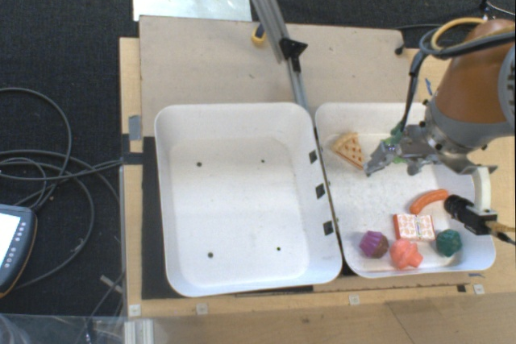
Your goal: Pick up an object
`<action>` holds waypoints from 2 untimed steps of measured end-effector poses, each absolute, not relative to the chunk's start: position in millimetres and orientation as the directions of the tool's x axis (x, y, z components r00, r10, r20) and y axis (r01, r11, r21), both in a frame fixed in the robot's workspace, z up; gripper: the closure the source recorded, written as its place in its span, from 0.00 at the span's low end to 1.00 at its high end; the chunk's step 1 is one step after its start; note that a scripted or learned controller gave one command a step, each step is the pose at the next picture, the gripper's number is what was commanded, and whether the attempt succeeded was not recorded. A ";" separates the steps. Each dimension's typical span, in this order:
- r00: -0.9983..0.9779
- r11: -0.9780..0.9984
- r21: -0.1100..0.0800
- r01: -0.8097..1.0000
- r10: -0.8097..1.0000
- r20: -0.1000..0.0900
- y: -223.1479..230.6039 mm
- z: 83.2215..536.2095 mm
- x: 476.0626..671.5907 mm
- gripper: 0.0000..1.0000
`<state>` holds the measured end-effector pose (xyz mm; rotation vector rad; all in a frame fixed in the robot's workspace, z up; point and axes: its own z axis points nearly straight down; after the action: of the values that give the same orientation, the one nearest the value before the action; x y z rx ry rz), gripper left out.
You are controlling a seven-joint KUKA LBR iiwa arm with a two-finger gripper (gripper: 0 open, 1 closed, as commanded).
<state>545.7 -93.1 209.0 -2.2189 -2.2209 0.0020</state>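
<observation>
A coral toy (406,254) lies below the gripper (377,164), whose jaws seem parted beside a waffle wedge (350,149)

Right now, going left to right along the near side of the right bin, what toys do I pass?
Purple toy → orange-pink toy → dark green toy. The red-and-white box and the orange sausage above them are left out, as they overlap these in the order.

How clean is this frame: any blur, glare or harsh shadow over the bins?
Camera view: lighting is even and soft, the white bins bright without blown-out glare; the end effector looks slightly soft, the toys near the right bin's front edge are small but distinct; shadows stay faint.
</observation>
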 end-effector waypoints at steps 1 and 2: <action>-0.001 0.001 -0.005 1.000 1.000 0.001 -87.2 149.2 540.0 0.00; 0.000 0.000 -0.003 1.000 1.000 0.001 -86.8 96.9 539.7 0.00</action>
<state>539.7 -86.8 96.9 -2.2190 -2.2194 0.0025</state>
